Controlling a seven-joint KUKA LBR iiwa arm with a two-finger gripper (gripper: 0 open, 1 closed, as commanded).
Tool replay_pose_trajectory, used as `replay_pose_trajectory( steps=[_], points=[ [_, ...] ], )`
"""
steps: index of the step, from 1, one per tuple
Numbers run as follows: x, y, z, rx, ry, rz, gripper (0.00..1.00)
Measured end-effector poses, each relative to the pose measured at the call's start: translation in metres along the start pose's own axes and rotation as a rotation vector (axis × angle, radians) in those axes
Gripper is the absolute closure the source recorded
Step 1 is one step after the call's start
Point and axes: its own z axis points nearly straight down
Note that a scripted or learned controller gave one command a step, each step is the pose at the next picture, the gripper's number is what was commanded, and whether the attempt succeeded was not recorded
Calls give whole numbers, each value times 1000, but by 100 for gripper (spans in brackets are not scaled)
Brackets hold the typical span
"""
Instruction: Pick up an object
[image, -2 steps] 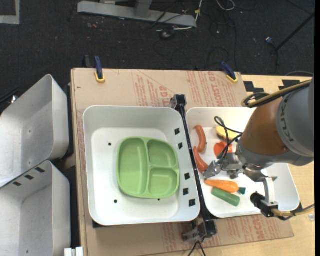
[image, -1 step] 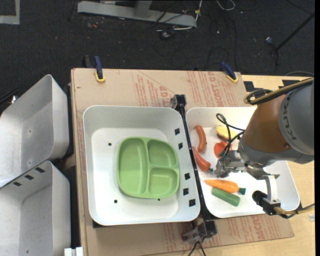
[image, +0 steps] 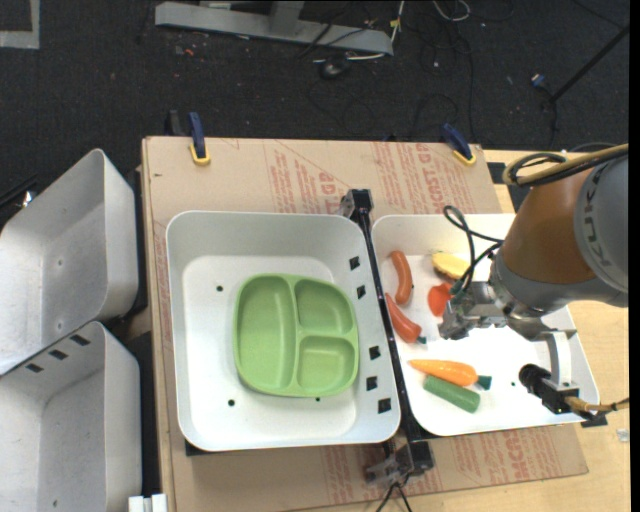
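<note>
Nearest the camera, along the front of the right-hand bin (image: 500, 425), a green cylinder-shaped piece (image: 452, 394) is seen lying just in front of an orange carrot (image: 446, 371), the two close enough that they appear to touch. Further back, the gripper (image: 462, 318) is lowered into the same bin from the right, below the orange band (image: 552, 235) of the arm. How far it is opened cannot be told, and nothing can be seen held in it. A red sausage (image: 402, 320) lies just to its left near the dividing wall, a small red piece (image: 438, 298) lies right beside it, a second sausage (image: 401, 276) lies behind that, and a yellow piece (image: 450, 265) is found at the back, partly under a black cable. No single target is marked out; the small red piece is judged the likeliest. Because the items are crowded, a neighbour could be nudged away or two pieces pinched together, and a rounded toy could be squeezed out sideways. The trailing cable could also be snagged. In the left bin (image: 190, 330), a green divided tray (image: 297, 334) lies well apart from all this.
</note>
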Motion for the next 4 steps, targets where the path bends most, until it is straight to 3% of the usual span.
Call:
replay_pose_trajectory(
  steps=[1, 4],
  points=[
    [0, 2, -53, -1, 0, 0, 100],
    [160, 52, -81, 1, 3, -6, 100]
  ],
)
